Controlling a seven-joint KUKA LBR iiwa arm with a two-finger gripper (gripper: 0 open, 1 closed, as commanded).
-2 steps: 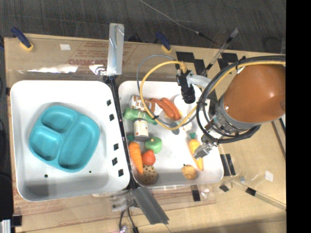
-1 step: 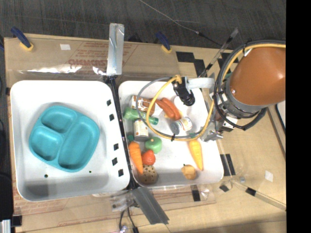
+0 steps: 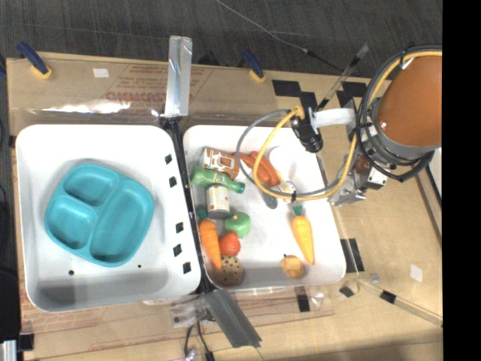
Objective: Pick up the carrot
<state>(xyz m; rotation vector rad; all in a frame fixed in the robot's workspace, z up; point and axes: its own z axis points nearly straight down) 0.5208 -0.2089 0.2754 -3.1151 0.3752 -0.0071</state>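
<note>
I see the carrot (image 3: 210, 244) lying by the left wall of the right bin (image 3: 328, 256). My claw (image 3: 288, 192) hangs high over it, not touching. I cannot tell its state. Nothing is picked up yet.

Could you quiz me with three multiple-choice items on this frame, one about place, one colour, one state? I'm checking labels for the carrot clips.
1. Where does the orange carrot lie?
A. In the left bin, on the tray
B. In the right bin, by its left wall
C. On the bench outside both bins

2. What colour is the divided tray in the left bin?
A. Red
B. Teal
C. Yellow

3. How does the small can stand?
A. Upright in the right bin
B. Hanging from the arm
C. Crushed flat on the tray

Answers:
1 B: it lies along the left wall, next to the red tomato.
2 B: the three-compartment tray is teal.
3 A: its round top faces up, below the green bottle.
</note>
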